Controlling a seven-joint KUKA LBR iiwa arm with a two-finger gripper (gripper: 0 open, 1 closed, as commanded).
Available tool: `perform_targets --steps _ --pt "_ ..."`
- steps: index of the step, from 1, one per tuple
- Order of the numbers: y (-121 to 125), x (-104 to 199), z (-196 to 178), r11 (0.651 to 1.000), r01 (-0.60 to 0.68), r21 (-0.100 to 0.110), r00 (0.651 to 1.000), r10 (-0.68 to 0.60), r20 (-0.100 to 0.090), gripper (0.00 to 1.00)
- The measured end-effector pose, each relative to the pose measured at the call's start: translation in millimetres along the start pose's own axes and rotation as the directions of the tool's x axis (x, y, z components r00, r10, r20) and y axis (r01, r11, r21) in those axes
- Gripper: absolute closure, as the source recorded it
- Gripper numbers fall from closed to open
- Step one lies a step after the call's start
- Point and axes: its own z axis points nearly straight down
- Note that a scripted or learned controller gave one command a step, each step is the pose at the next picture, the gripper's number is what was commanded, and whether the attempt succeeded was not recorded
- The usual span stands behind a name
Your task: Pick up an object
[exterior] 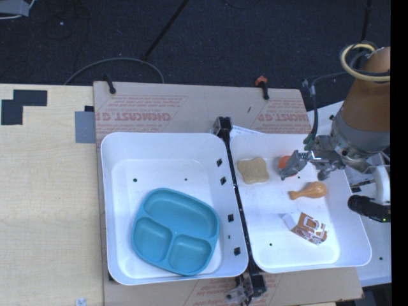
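Note:
The right bin (357,250) holds a tan bread-like slab (253,169), a small orange-red piece (283,162), an orange drumstick-shaped toy (308,190) and a red-and-white packet (310,228). My gripper (297,164) reaches in from the right and sits low over the upper middle of this bin. It is right beside the orange-red piece, which pokes out at its left side, and just above the drumstick toy. Whether the piece is touched or gripped is hidden by the gripper body.
The left bin (118,171) carries a blue divided plate (175,231). A black divider (233,196) runs between the two bins. The arm's grey wrist and orange band (366,107) hang over the right bin's far right edge.

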Motion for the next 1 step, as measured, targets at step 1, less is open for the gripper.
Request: perform_targets --steps 1 --pt "2.0 0.0 -6.7 1.000 0.002 -0.012 1.000 -0.002 0.001 0.00"
